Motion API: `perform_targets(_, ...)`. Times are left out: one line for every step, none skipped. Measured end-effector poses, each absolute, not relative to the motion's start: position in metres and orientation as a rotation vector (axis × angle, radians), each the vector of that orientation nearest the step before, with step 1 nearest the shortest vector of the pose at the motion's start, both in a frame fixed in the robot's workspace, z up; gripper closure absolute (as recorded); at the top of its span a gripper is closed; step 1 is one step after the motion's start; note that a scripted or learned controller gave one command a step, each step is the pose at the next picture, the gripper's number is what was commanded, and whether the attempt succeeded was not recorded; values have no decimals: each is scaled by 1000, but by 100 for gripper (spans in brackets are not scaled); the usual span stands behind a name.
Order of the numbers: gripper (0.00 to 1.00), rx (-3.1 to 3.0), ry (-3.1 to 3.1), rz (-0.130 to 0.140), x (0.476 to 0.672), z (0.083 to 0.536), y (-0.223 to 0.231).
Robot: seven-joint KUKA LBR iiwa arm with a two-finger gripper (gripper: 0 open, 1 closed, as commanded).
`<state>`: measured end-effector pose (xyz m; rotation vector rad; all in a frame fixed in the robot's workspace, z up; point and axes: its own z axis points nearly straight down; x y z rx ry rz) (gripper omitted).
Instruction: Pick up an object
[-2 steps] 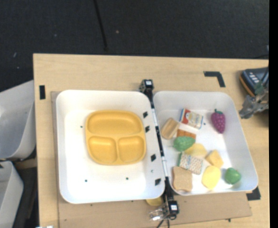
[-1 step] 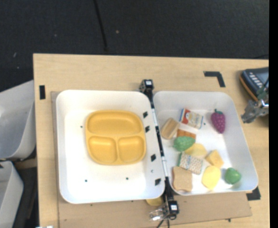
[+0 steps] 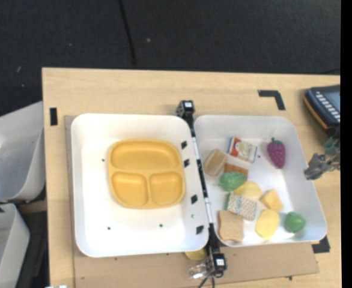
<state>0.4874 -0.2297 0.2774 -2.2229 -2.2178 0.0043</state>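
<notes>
The right white bin (image 3: 296, 137) holds several toy foods: a purple grape bunch (image 3: 276, 153), a small red and white carton (image 3: 242, 149), a brown bread chunk (image 3: 214, 162), a green vegetable (image 3: 231, 180), a speckled cracker box (image 3: 242, 206), a yellow cheese wedge (image 3: 272, 200), a lemon (image 3: 267, 224), a green lime (image 3: 294, 222) and a toast slice (image 3: 230, 227). My gripper (image 3: 321, 164) is at the view's right edge, just outside the right bin's right rim and level with the grapes. It is small and partly cut off, with nothing seen in it.
The left white bin (image 3: 92, 221) carries a yellow three-compartment plate (image 3: 145, 173). A dark handheld device with an orange trim (image 3: 324, 104) lies on the bench at the top right. Clips (image 3: 186, 108) join the bins along their shared rim.
</notes>
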Motion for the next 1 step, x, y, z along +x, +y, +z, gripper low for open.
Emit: perform_targets(100,-2225,-2234,-9,492,382,-186)
